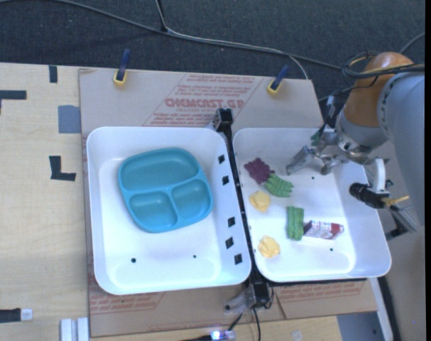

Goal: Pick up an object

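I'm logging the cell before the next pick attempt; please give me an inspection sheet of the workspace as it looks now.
Surface: two white bins side by side on a cardboard sheet clamped to the bench.
Job's things: right bin holds a purple piece, a green leafy piece, two yellow pieces, a green block and a small red-and-white tube.
Clutter: blue divided plate in the left bin.
Grippers: end effector hovers over the right bin's upper area, nothing between its fingers.
Cables: black cable crosses the dark floor behind the bench.
Surroundings: black tape marks on the wooden bench at left.
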Motion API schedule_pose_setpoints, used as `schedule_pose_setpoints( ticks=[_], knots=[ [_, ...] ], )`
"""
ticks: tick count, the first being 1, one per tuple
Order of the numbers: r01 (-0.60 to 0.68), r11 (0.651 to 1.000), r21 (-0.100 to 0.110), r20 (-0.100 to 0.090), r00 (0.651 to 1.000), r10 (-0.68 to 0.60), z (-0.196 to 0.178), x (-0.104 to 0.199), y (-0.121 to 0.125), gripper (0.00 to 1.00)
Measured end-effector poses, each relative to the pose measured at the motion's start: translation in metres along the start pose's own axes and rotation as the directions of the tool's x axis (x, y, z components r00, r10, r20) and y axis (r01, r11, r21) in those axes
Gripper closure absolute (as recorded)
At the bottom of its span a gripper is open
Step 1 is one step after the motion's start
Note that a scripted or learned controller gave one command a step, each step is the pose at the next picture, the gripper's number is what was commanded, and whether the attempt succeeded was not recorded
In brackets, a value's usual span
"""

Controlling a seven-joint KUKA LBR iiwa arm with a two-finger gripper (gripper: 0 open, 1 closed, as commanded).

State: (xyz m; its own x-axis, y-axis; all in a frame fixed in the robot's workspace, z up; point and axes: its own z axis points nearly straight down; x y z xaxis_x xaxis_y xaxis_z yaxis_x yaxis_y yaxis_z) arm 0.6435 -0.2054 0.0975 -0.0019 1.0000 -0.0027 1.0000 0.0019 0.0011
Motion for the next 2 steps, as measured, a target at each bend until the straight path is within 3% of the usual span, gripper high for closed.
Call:
schedule_pose_setpoints(
  ticks=[1, 2],
  knots=[
    [0.001, 1.0, 0.003, -0.001, 1.0, -0.001, -0.004, 0.001, -0.001, 1.0],
    [0.0, 1.0, 0.003, -0.003, 1.0, 0.0, -0.052, -0.006, 0.003, 1.0]
  ],
)
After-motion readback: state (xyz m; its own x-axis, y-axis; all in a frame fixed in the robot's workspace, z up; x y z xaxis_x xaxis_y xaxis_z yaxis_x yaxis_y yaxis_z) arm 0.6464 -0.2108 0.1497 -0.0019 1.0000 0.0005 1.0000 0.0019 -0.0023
